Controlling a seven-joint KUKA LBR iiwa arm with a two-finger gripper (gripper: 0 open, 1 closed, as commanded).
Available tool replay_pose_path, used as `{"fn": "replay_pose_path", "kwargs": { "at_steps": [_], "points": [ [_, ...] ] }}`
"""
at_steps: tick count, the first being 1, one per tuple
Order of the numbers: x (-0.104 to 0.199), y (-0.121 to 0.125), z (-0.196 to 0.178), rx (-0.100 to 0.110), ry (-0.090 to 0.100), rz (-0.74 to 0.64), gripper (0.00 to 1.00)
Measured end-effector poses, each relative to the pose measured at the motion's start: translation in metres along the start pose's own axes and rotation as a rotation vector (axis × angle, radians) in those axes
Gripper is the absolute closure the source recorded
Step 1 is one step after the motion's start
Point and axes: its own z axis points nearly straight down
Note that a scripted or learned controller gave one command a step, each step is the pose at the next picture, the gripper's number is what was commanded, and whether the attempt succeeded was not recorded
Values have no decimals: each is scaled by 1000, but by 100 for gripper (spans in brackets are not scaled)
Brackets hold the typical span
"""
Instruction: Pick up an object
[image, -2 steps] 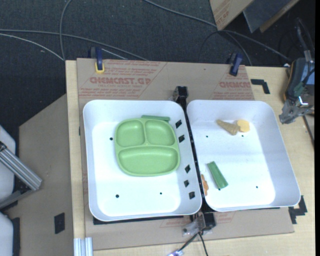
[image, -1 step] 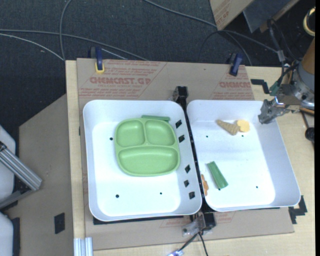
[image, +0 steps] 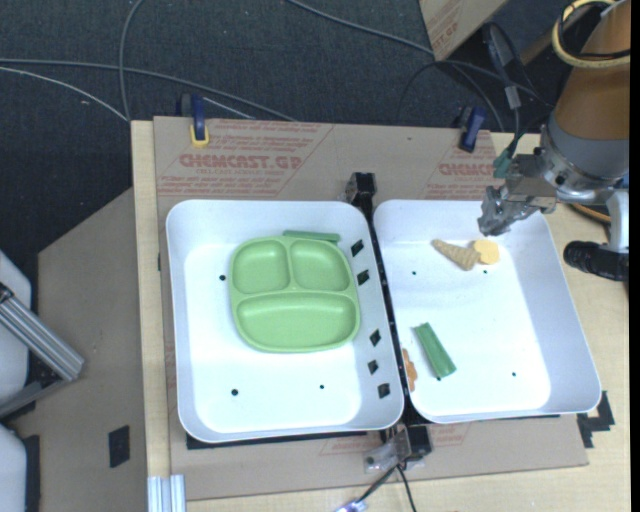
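Note:
In the right bin (image: 540, 330) lie a tan and yellow ice-cream-cone toy (image: 466, 253) near the back and a green stick (image: 435, 350) toward the front. My gripper (image: 494, 222) hangs over the bin's back right part, just above and to the right of the cone toy. Nothing shows between its fingertips. The left bin (image: 200, 380) holds a green divided plate (image: 294, 294) with a thin green strip (image: 312, 237) at its far edge.
A small orange piece (image: 409, 370) lies at the right bin's front left rim. Black clips run along the seam between the bins. Blue clamps (image: 199, 118) hold the cardboard base at the back. Cables cross the dark floor behind.

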Motion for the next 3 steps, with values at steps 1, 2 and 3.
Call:
{"fn": "replay_pose_path", "kwargs": {
  "at_steps": [1,2,3],
  "points": [
    [51,6,20,6,1,0,100],
    [101,5,30,5,0,2,100],
    [154,21,46,1,0,1,100]
  ]
}}
